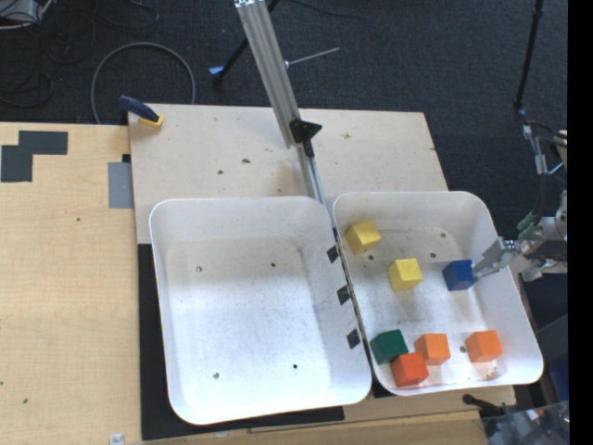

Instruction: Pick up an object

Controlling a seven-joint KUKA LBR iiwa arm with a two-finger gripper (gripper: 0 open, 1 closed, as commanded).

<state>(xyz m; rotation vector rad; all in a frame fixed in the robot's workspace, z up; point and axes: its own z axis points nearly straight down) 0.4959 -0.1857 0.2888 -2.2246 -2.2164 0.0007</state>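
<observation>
Fingers: the fingers [488,260] reach in over the right bin's right rim, their tip just beside the blue cube; how far apart they stand I cannot tell, and nothing shows between them.
Blue cube: the blue cube [458,275] lies just left of the fingers, flat on the bin floor, slightly turned; being a cube, it has no long axis.
Neighbours: a yellow cube [405,273] farther left, another yellow cube [362,236] beyond it; below the fingers an orange cube [483,346], a second orange cube [433,348], a red cube [409,369] and a green cube [388,346].
Surface: right bin [463,207], left bin [241,313], both on a pale wooden desk [65,276].
Room: dark floor [389,44] with cables.
</observation>
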